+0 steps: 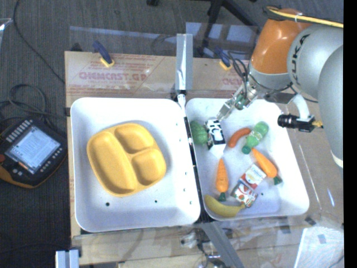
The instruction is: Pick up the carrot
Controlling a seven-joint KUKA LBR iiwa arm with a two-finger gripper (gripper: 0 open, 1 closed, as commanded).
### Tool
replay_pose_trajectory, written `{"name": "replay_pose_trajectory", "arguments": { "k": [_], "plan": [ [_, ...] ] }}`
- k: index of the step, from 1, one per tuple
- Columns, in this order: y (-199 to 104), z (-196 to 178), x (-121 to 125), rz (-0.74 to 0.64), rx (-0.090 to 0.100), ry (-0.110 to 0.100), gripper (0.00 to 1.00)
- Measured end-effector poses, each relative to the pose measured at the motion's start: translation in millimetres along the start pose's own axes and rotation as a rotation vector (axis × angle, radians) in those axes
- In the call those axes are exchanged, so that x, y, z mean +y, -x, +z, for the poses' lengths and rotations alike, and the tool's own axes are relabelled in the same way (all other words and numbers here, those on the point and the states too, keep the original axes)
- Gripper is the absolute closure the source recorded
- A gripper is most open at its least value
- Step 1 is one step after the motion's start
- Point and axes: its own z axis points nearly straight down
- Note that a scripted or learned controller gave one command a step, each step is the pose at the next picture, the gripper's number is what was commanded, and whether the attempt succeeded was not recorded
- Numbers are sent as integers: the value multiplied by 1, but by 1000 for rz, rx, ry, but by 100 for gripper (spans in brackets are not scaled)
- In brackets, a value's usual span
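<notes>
The gripper (215, 132) hangs low in the right bin (290, 166), fingers too dark and small to tell apart or together; the carrot (222, 176) lies just below it, untouched; the yellow tray (127, 158) sits left of the gripper; dark carpet surrounds the bench.

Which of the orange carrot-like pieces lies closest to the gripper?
The curved orange piece beside the green bottle, just right of the gripper. The two carrots lie nearer the bin's front.

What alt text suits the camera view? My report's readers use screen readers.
The robot's hand sits low in the right bin, among carrots, a banana and a carton. The left bin holds a yellow divided tray.
</notes>
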Motion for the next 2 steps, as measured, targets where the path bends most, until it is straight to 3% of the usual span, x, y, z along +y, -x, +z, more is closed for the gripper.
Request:
{"name": "replay_pose_trajectory", "arguments": {
  "k": [2],
  "plan": [
    [-7,40,-5,-55,-34,33,100]
  ]
}}
